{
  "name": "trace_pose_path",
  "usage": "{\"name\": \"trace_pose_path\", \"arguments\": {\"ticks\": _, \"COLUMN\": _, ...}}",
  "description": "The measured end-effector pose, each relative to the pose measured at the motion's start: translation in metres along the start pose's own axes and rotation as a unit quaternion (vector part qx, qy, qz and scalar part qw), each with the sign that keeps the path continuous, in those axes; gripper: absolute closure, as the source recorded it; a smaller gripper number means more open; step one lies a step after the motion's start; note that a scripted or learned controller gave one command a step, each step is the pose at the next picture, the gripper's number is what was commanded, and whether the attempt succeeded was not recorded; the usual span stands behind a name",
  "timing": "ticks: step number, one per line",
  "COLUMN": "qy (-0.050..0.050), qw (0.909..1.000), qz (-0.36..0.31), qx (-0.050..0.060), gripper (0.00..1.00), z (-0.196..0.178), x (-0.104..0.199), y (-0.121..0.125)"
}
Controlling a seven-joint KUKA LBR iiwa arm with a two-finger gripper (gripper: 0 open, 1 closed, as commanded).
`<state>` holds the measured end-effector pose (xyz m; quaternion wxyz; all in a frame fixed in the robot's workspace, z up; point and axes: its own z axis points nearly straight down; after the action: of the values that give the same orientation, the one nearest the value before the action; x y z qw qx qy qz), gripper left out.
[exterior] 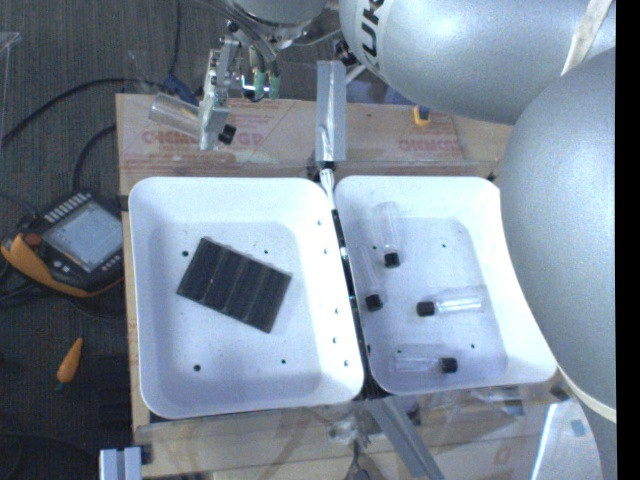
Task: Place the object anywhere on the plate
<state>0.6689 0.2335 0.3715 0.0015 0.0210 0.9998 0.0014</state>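
The gripper hangs above the worktop behind the left bin, its jaws grasping a clear vial with a black cap. The dark ribbed plate lies in that bin. The arm should travel forward over the plate, lower gently, then release. The arm reads "KU".

Surface: wooden, faint red print. Bears two white bins side by side, left bin and right bin, with possibly a metal strip behind.
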Motion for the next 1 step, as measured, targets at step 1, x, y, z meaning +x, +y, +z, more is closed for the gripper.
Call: {"name": "trace_pose_path", "arguments": {"ticks": 1, "qy": 0.001, "qw": 0.9676, "qz": 0.253, "qx": 0.002, "gripper": 1.00, "z": -0.0071, "x": 0.0522, "y": -0.0020}}
